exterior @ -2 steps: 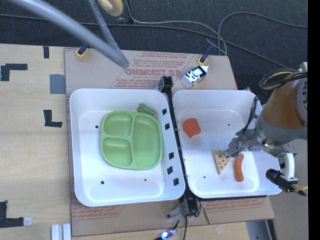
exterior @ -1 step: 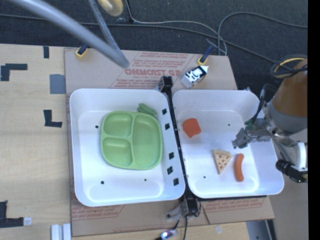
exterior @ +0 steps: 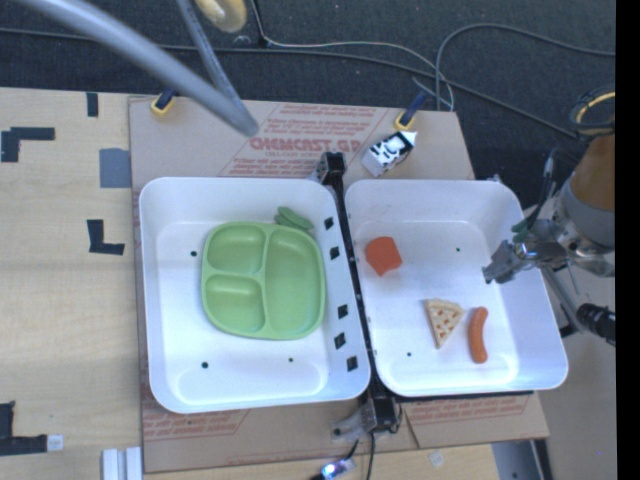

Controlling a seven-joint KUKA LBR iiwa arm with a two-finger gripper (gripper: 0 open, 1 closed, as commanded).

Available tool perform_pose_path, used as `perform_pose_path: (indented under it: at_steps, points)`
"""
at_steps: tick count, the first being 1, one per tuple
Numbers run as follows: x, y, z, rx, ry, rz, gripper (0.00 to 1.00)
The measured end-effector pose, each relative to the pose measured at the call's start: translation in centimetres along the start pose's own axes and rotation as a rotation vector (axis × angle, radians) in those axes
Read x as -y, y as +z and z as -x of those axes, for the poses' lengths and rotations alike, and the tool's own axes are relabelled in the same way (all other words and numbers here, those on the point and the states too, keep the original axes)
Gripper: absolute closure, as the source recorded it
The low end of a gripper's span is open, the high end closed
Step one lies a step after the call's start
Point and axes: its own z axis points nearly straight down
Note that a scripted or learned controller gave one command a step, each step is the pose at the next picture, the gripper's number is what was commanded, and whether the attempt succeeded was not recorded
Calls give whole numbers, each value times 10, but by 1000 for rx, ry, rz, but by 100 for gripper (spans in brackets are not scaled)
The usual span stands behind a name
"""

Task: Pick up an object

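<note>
Standing over the bench, I am counting two white bins side by side, and I am taking the right bin (exterior: 452,200) as my landmark for everything else. Lying against its left wall is the left bin (exterior: 170,368), and that one is carrying a single green divided plate (exterior: 264,278), with a small green scrap (exterior: 293,218) peeking out from behind the plate's far corner.

At the landmark bin's right wall, the one arm (exterior: 592,190) is reaching in, and its gripper (exterior: 503,266) is hanging just inside that wall, above the bin floor. Nothing is sitting between the fingers as far as I can make out, and whether they are spread or pressed together I cannot tell; the tip is a dark blur at this slant.

Inside the landmark bin I am counting three small things: one orange-red block (exterior: 382,255) near the left wall, one pizza-slice toy (exterior: 443,320) towards the near middle, and one sausage toy (exterior: 478,334) just beside the slice, on the arm's side.

To my eye this is the approach step, with no pick made yet. The sausage is lying closest to the gripper, so the next move is probably calling for a shift over it, then a straight descent with the fingers straddling its narrow width.
</note>
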Motion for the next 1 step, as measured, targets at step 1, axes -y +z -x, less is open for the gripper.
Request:
perform_pose_path:
  at_steps: [1]
  points:
    - [-3, -43, -1, 0, -1, 0, 100]
